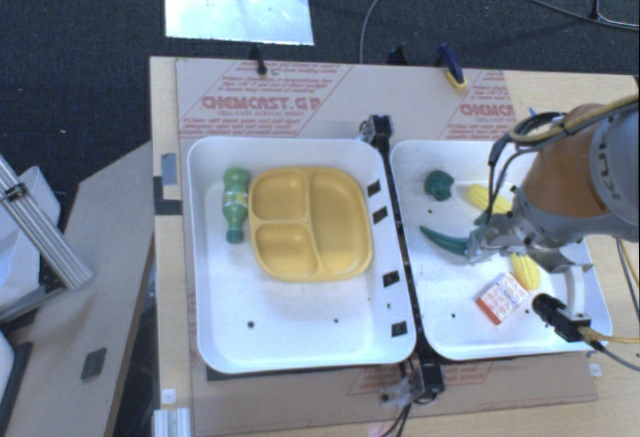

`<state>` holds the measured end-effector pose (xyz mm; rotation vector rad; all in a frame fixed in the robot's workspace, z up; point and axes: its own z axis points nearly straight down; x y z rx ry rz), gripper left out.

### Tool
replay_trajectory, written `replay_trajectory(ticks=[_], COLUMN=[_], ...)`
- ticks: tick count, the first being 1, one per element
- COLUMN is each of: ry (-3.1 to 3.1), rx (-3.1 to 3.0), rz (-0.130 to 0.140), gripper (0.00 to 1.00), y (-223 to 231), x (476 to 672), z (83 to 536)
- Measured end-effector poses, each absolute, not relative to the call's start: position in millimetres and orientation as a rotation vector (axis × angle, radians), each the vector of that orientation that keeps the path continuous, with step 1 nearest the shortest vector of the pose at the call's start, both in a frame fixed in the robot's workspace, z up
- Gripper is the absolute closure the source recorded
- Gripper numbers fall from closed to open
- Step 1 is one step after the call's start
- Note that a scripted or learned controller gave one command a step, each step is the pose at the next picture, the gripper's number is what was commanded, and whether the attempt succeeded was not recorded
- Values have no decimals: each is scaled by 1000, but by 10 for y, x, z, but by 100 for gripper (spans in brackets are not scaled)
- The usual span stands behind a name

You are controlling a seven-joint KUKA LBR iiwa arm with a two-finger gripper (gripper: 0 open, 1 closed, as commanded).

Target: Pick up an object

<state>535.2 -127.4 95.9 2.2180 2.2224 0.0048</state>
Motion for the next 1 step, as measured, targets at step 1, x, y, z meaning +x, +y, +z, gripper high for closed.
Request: replay_trajectory(ticks=[1], ry=[2224], rx=[2214], rz=[4], gripper=[100], y=[-1224], x=[5346], z=[1401])
